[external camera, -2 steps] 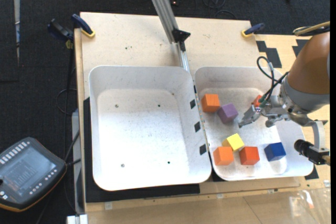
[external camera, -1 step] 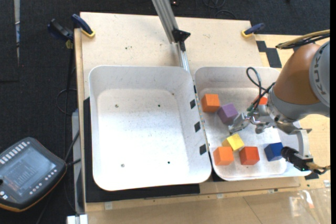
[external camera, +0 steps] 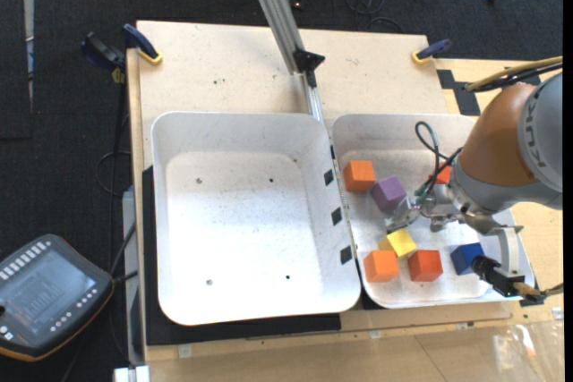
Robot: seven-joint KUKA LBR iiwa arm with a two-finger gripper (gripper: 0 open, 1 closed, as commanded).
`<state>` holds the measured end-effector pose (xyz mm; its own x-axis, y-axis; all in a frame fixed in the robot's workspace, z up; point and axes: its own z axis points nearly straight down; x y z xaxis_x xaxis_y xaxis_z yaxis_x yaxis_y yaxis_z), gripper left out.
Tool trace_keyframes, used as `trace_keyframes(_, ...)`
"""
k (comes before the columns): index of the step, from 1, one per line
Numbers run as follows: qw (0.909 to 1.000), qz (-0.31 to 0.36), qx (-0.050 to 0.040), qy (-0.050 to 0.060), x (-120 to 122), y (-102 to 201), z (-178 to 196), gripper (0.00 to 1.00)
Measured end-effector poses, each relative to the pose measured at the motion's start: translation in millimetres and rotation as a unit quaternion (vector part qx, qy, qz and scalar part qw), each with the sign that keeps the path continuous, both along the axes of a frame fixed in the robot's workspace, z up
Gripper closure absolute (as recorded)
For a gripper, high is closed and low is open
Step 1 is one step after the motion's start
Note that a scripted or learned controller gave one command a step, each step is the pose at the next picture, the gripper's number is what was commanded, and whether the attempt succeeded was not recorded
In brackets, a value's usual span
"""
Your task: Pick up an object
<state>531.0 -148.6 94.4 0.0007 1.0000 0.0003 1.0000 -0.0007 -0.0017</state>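
A: Well, saw the grey two-finger gripper (external camera: pixel 414 215) low inside the right shallow white bin (external camera: pixel 394 143). Could not tell how far the jaws stood open. Saw nothing gripped between them.

B: Agreed. Found the small purple cube (external camera: pixel 389 192) just beside the jaws, up and to their left. Spotted the small yellow cube (external camera: pixel 400 242) just below them, tilted cornerwise.

A: Judged either one a fair target, then. Favoured the purple, lying squarer and with bare floor round most of it.

B: Needed care, though. Ought to have centred the jaws over one cube alone, turned to meet two flat faces, and gone down straight. Risked nudging the yellow cube aside otherwise, or pinching a corner and losing it on the lift.

A: Noted the crowding too. Counted an orange cube (external camera: pixel 360 174) farther left of the jaws, beyond the purple, near the bin's inner wall.

B: Counted another orange cube (external camera: pixel 381 265) below and left of the jaws, touching or nearly touching the yellow. Saw a red-orange cube (external camera: pixel 425 265) straight below, and a blue cube (external camera: pixel 466 258) below and to the right, close under the arm's wrist.

A: Six cubes in that bin, then, all within easy reach of the jaws.

B: And found the left shallow white bin (external camera: pixel 242 219) well away to the jaws' left, with only dark specks on its floor.
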Motion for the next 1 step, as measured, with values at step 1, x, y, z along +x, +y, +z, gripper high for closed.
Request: trace_keyframes(1, 1.0000, 0.000, -0.0002, -0.002, 0.7, -0.3, 11.2, 1.00)
